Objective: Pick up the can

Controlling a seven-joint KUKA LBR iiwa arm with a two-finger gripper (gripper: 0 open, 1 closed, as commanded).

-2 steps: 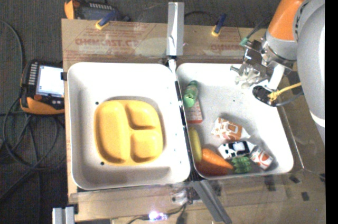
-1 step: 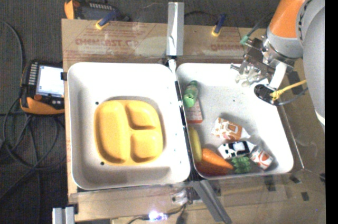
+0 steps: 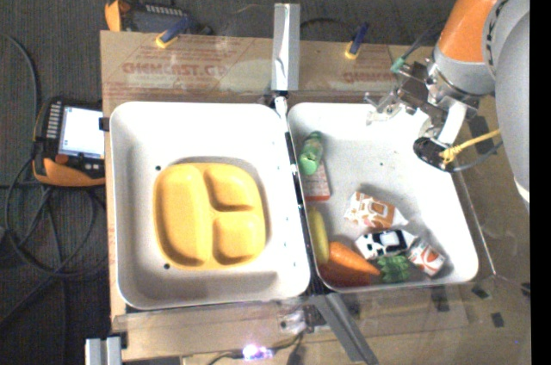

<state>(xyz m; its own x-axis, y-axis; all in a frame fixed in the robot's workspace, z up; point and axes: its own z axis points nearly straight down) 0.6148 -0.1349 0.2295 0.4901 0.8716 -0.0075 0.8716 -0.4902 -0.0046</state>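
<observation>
The jaws (image 3: 386,107) are hovering over the right bin's (image 3: 469,208) far corner; I cannot tell their state. The can (image 3: 427,258) is lying near the front, well apart.

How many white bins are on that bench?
2. The left bin holds a yellow divided tray. The right bin sits beside it, holding small items mostly along its left and near sides.
</observation>
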